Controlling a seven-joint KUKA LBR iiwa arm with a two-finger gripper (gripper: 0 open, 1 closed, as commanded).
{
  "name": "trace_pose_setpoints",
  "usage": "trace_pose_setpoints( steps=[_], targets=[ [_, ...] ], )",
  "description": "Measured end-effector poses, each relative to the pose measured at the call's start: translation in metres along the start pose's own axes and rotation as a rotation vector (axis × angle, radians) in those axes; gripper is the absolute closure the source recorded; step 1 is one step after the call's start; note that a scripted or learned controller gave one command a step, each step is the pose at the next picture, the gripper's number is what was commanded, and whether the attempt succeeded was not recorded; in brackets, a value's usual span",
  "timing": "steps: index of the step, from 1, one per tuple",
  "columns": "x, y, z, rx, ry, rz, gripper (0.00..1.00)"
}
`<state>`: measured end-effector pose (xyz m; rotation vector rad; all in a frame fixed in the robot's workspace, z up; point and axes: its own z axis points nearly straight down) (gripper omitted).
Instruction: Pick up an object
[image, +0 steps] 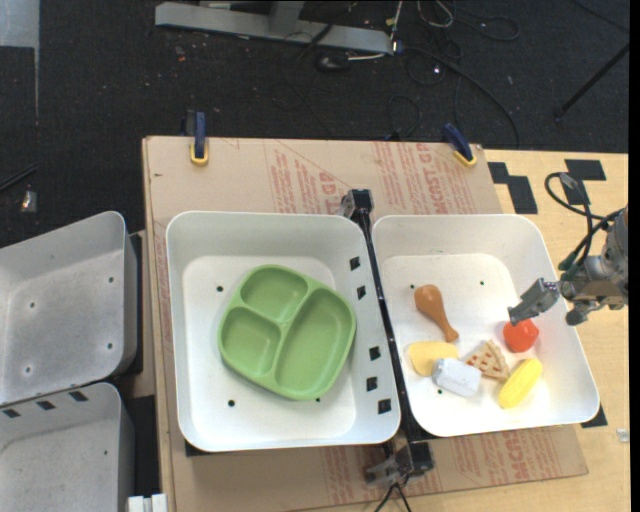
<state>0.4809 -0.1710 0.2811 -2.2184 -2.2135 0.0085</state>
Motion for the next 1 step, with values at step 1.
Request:
trace_pose_setpoints(
  steps=[1],
  targets=[
    [0.0003,0.0016,-0.0044,-0.009,-0.002,-0.003,0.00]
  ],
)
